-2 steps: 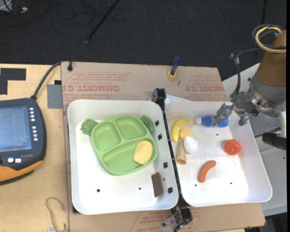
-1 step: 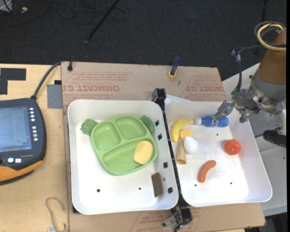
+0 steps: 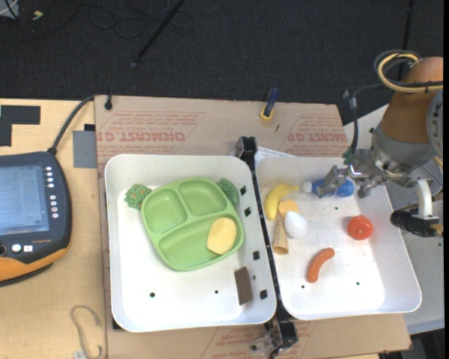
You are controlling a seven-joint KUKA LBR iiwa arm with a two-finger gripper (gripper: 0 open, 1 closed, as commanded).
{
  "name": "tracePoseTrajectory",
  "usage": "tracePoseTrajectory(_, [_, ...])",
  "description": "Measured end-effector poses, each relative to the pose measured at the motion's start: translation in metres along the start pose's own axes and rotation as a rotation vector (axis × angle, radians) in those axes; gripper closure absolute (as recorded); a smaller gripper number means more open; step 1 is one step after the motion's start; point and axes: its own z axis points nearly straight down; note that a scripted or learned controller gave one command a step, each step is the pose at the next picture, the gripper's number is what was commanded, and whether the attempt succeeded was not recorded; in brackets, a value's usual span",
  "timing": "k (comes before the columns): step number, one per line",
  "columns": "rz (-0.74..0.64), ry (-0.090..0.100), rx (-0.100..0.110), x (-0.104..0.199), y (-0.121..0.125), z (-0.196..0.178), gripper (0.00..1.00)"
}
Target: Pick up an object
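Observation:
In the right bin (image 3: 374, 294) lie a yellow banana (image 3: 276, 199), a white egg (image 3: 295, 224), a tan cone (image 3: 280, 239), a red tomato (image 3: 360, 227) and an orange sausage (image 3: 320, 264). My gripper (image 3: 334, 182) sits low at the bin's far edge, right beside or over a small blue object (image 3: 346, 189). The gripper's body hides part of that object, and I cannot make out contact. The grey arm (image 3: 408, 137) comes in from the right.
The left bin (image 3: 135, 290) holds a green divided plate (image 3: 181, 217) bearing a yellow piece (image 3: 222, 235), and a brown block (image 3: 243, 285). A tablet (image 3: 19, 208) lies on the bench at far left. A black part (image 3: 415, 221) sticks out by the right bin's right edge.

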Motion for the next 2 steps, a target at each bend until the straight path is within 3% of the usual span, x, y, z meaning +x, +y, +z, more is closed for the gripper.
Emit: tracePoseTrajectory(2, [0.002, 0.001, 0.001, 0.011, -0.01, 0.087, 0.0])
